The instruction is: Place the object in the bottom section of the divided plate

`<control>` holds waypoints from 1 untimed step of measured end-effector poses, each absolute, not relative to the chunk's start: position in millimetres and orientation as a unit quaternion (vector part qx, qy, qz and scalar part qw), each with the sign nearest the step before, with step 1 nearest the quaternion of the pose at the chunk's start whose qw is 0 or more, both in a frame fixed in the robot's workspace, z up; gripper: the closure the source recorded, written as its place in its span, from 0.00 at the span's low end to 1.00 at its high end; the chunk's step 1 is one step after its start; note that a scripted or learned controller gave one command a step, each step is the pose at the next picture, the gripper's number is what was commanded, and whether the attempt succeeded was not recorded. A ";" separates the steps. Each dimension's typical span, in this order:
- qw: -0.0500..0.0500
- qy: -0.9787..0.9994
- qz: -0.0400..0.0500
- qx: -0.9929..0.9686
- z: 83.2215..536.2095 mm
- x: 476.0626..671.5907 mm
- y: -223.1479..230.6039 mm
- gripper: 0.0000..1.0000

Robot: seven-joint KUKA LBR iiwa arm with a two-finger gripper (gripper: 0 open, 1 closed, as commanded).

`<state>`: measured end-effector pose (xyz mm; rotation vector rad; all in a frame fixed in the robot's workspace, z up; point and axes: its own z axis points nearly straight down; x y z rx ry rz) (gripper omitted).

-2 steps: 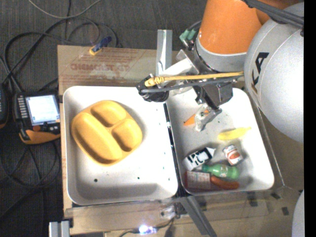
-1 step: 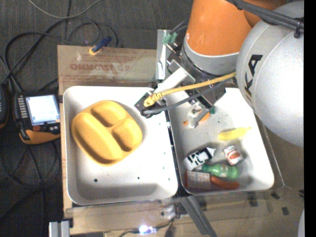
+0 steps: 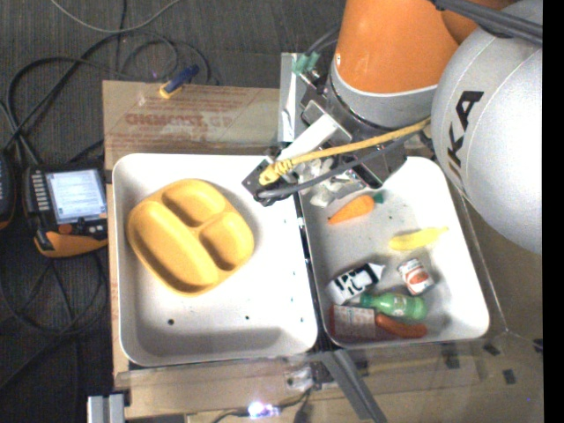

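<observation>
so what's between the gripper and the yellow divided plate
Nothing: in the camera view, only bare white floor of the left bin separates the gripper from the divided plate.

Black letters "K" and part of "A" stood on the grey arm point(image 3: 493, 139), faded red print on the cardboard sheet point(image 3: 189, 122) was too blurred to read, black-and-white markings on a small packet point(image 3: 357, 280) were illegible
</observation>
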<state>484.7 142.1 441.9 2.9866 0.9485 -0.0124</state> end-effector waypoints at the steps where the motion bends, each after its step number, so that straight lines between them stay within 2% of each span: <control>1: 0.001 0.344 -0.003 0.939 361.3 483.7 80.9 1.00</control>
